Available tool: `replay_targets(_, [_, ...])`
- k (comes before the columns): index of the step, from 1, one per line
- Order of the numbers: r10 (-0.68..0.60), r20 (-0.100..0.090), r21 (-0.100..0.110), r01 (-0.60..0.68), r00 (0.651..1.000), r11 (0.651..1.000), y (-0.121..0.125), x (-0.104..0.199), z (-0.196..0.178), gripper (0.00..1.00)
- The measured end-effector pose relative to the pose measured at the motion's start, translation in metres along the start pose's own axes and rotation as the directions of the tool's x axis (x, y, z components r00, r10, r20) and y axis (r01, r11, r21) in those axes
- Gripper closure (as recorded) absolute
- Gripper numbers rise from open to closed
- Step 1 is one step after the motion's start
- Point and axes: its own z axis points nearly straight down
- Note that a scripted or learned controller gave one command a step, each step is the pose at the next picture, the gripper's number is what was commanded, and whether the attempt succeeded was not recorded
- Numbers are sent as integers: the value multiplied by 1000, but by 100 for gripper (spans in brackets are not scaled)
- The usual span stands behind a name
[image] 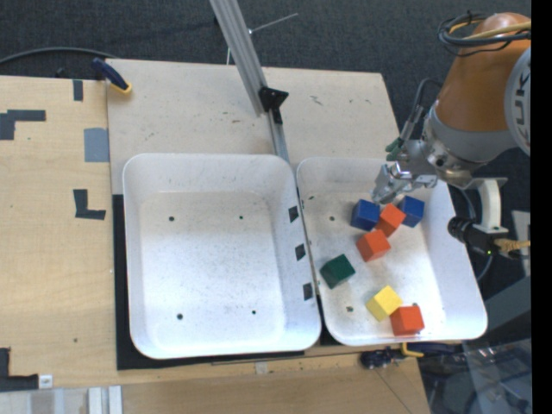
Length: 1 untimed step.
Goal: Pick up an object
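Note:
The right bin [448, 317] holds several small blocks. Two blue blocks [365, 215] [413, 210] flank an orange block [392, 218], with another orange block [373, 245] just below. A green block [337, 271] lies toward the bin's left side. A yellow block [385, 302] and a red-orange block [407, 320] sit near the front. My gripper [392, 185] hangs over the bin's back part, just above the blue and orange cluster, with nothing visible between its fingers.
The left bin [216, 166] stands beside the right one, sharing a middle wall. A slanted metal pole [246, 54] crosses the bench behind the bins. The arm's orange band [479, 76] looms at the right.

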Motion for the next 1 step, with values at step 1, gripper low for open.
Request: replay_targets(1, [1, 0, 1, -1, 1000, 1000, -9, 44, 11, 100])
